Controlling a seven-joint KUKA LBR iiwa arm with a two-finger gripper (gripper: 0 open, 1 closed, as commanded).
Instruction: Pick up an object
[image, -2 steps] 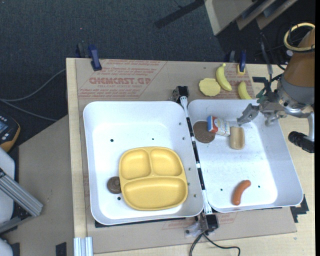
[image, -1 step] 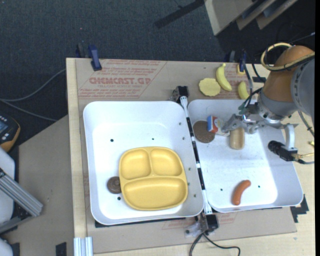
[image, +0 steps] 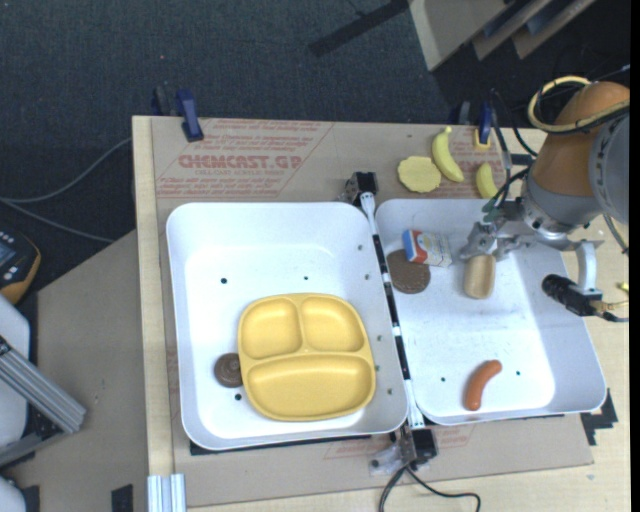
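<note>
Reaching in from the right, the grey arm with its orange band has its tool (image: 487, 243) down in the right shallow white bin (image: 560, 395), directly above a small tan, rounded block of toy bread (image: 479, 277). The metal fingers seem to touch the top end of that piece, or come very close to it, but they are small and partly blurred against the wrist, so I cannot tell whether they are spread, pressed together, or pinching anything. The tan piece appears to rest on the bin floor, so the pick looks unfinished: approach made, grasp unconfirmed, lift not yet done.

Other candidates lie in the same bin. A flat brown disc (image: 408, 272) sits against the left wall, a small red, white and blue packet (image: 424, 246) just behind it, and an orange-red toy sausage (image: 480, 385) lies well apart toward the near edge. None of these is touched by the tool.

The left shallow white bin (image: 195, 330) carries a yellow plastic divided tray (image: 304, 356) with a small dark brown round piece (image: 228, 370) just beside its left edge. On the bench behind the right bin lie a yellow toy banana (image: 447, 156) and a pale yellow round slice (image: 419, 174).

What seems left, judging by this view, is to close firmly on the tan piece and raise it clear of the bin; its rounded shape may let it slip.
</note>
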